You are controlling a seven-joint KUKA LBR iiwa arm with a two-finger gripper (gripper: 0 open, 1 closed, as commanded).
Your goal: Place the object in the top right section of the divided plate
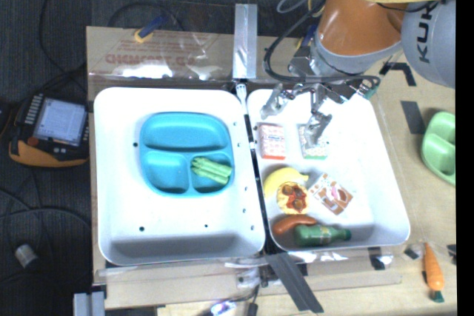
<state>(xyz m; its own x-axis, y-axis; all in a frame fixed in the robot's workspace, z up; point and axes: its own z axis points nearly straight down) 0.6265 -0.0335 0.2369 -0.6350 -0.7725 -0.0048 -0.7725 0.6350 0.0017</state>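
Camera view, catalogued left to right. Left bin: shallow, white, glossy plastic. Divided plate: blue, smooth, rounded, three sections; a green ridged vegetable is lodged in its lower right section, well apart from the gripper. Right bin: white, holding a red-printed packet, a pale green-edged packet, a yellow banana, a patterned wrapper and a green bottle. Gripper: metallic fingers spread apart, nothing between them, poised over the right bin's far edge.
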